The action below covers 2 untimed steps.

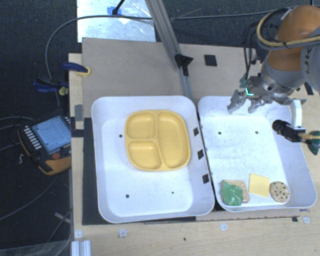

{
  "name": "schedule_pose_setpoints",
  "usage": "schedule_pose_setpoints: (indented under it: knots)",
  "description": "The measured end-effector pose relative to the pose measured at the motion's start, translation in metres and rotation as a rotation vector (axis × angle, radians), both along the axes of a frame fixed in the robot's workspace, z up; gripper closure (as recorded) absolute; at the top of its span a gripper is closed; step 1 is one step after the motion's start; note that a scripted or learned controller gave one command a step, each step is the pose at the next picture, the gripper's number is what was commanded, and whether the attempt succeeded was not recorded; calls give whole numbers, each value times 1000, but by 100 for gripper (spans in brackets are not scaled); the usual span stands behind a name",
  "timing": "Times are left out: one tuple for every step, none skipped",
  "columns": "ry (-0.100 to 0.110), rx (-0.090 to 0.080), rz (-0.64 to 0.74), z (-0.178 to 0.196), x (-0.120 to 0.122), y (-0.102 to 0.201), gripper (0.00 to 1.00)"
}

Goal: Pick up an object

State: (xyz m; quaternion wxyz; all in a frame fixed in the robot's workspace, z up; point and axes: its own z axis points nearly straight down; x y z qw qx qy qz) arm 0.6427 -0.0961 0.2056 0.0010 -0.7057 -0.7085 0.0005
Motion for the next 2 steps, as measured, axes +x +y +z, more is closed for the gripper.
schedule_pose_setpoints:
  knots:
    - [-4, 0, 0, 2, 1, 0, 0]
    - [0, -1, -2, -60, 1, -3, 0]
